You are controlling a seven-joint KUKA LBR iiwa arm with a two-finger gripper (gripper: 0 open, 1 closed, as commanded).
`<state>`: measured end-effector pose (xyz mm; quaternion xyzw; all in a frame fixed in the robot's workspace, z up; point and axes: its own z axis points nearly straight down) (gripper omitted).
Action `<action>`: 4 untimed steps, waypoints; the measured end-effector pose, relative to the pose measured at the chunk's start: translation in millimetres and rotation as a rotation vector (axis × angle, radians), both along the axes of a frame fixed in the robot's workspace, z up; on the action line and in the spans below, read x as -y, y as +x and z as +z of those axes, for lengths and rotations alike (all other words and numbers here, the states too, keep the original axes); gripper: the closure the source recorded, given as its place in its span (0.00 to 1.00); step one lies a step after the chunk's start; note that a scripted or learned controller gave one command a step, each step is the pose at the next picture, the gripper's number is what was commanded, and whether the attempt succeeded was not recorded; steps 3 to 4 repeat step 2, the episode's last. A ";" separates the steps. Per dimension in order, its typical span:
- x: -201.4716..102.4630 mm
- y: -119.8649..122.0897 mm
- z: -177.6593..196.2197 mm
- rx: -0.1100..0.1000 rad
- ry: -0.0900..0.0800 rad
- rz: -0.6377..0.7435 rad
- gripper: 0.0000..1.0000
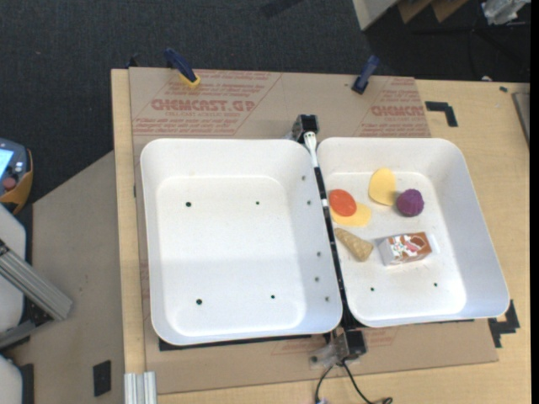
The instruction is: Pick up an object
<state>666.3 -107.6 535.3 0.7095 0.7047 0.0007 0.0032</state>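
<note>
Your candidates for pickup lie clustered in the right bin (472, 251), toward its left wall: a yellow lump (383, 186), a purple ball (409, 201), an orange-red disc (341, 201) overlapping a flat yellow piece (360, 218), a tan wedge (355, 245) and a small printed packet (407, 248). The packet's print is too small to read. The left bin (160, 225) sits alongside. Blue clamps (182, 66) pin the cardboard sheet (253, 99) to the worktop (472, 108).
</note>
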 end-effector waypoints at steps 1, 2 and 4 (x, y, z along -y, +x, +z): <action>72.8 -6.0 -46.6 -0.011 0.002 -0.001 1.00; -44.8 -18.3 4.6 0.006 0.005 0.019 1.00; -44.8 -18.3 4.6 0.006 0.005 0.019 1.00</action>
